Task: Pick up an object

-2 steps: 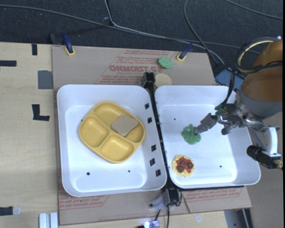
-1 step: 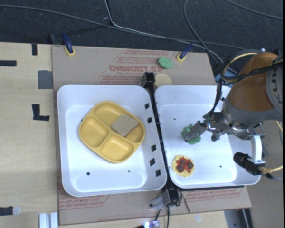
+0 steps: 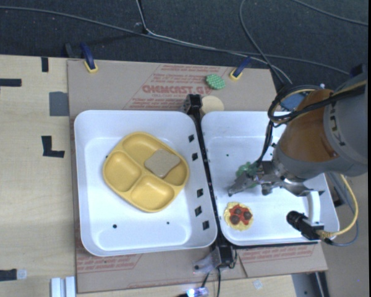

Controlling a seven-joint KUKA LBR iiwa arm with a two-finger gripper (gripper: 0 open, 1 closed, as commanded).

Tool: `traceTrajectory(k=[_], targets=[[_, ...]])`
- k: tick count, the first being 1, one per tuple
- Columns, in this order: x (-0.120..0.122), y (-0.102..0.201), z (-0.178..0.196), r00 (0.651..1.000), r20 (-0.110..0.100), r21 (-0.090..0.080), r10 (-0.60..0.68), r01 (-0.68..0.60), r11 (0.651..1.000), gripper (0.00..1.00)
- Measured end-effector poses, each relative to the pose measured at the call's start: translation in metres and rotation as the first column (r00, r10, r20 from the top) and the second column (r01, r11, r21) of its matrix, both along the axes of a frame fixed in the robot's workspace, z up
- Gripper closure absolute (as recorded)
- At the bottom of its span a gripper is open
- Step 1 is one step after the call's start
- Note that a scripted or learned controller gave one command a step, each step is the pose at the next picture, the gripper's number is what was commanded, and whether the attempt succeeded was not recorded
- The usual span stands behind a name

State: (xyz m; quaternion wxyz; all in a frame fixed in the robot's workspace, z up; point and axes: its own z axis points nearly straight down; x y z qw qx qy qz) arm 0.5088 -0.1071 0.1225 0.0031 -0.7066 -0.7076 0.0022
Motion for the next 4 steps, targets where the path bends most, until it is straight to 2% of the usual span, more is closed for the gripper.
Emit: traceTrajectory(k=[1, 2, 4], targets=[[0.000, 0.000, -0.040, 1.000, 0.006, -0.002, 0.000, 0.000, 1.000, 0.00], [0.000, 0.000, -0.027, 1.000, 0.008, -0.003, -0.001, 0.001, 1.000, 1.00], [0.001, -0.007, 0.059, 1.000, 0.010, -0.002, -0.001, 0.001, 1.000, 1.00]])
